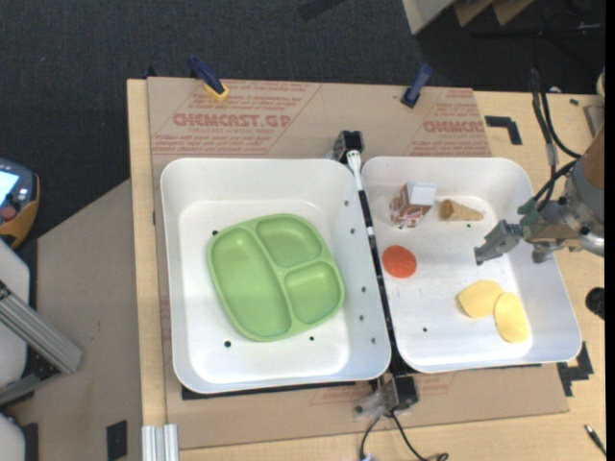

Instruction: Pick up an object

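Green divided plate (277, 277) in a white bin (183, 257); orange disc (400, 261); two yellow pieces (494, 309) below the grey gripper (495, 242).

Bright, even light; soft shadows.

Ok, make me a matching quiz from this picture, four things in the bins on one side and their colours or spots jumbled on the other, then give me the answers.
Things:
1. divided plate
2. round disc
3. two oval pieces
4. small carton

Descriptions:
A. yellow, near the front of the right bin
B. green, in the left bin
C. white and brown, at the back of the right bin
D. orange-red, by the right bin's left wall

Pairs: 1-B, 2-D, 3-A, 4-C
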Available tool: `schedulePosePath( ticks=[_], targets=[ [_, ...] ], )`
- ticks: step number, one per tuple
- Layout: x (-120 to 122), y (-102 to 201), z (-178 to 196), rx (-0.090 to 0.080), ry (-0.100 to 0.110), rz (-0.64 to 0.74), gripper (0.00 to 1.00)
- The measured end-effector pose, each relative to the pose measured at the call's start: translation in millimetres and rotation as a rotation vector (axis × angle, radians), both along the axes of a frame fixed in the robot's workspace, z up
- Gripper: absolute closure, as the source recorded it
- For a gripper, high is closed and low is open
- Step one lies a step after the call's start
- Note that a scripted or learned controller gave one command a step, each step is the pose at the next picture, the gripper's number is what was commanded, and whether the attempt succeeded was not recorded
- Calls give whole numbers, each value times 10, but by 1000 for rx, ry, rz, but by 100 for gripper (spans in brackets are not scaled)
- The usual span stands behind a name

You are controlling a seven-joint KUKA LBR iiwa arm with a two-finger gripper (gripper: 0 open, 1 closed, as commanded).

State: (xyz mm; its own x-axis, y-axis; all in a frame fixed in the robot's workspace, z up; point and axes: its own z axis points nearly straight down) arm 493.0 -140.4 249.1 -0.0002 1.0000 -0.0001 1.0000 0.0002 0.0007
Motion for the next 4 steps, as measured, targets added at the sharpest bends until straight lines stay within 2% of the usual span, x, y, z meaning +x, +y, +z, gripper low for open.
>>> schedulePosePath(
  ticks=[1,2,3,4],
  targets=[
    [419,276,2102,-4,-23,5,0],
    [693,763,2921,-1,-14,7,0],
    [1565,1047,2849,-1,-5,5,0],
    [1563,1717,2861,2,-3,8,0]
  ],
)
